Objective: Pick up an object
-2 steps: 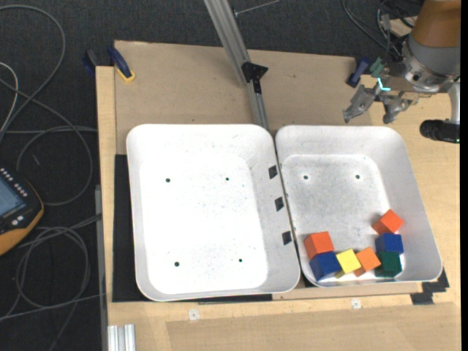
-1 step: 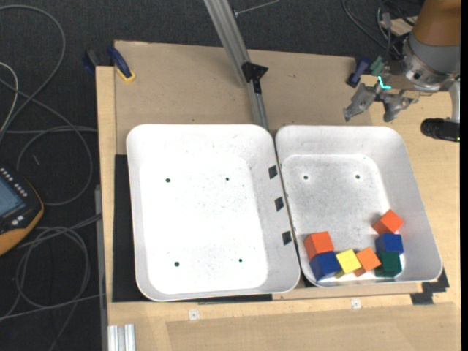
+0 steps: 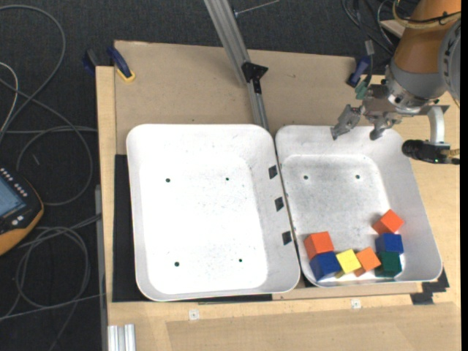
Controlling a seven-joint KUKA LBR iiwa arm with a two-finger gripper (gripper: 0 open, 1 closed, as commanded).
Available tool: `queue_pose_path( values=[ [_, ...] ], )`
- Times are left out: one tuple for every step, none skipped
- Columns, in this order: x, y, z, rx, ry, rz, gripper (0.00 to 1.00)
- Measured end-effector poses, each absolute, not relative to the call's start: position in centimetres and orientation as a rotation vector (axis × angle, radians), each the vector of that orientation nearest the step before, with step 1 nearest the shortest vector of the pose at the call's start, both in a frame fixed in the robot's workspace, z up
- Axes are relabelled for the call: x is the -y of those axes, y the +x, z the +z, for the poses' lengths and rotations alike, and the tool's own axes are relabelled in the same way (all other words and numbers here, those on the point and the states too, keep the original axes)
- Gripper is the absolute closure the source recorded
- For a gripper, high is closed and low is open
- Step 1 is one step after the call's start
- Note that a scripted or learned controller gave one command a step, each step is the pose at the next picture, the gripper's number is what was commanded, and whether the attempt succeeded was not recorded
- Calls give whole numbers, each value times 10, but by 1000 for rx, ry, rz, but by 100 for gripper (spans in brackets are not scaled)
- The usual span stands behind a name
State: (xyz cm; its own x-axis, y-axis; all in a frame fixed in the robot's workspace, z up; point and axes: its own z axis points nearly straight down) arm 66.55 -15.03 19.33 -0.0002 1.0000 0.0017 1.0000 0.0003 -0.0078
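Gripper [image 3: 362,126] being held open and empty above the far rim of the right bin [image 3: 431,229], well apart from the blocks.

The fingers are being held spread wide, with nothing between them. The candidate objects are lying well in front of the gripper, toward the near edge of the right bin: an orange block [image 3: 318,243], a blue block [image 3: 325,265] and a yellow block [image 3: 348,260] touching in a cluster, with a second orange block [image 3: 390,221] standing a little apart. That freer block is judged the easier target, since finger room is being offered on its sides. A straight descent, centred, is being called for. Blocks at the near right corner are being crowded together, so their colours and edges are hard to make out; the arm's upper part is being cut off by the frame.
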Motion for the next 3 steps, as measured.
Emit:
queue_pose_path(
  values=[
    [150,654,139,2216,-2217,7,0],
    [149,653,97,2217,-2217,6,0],
    [150,655,112,2221,-2222,-2,100]
  ],
)
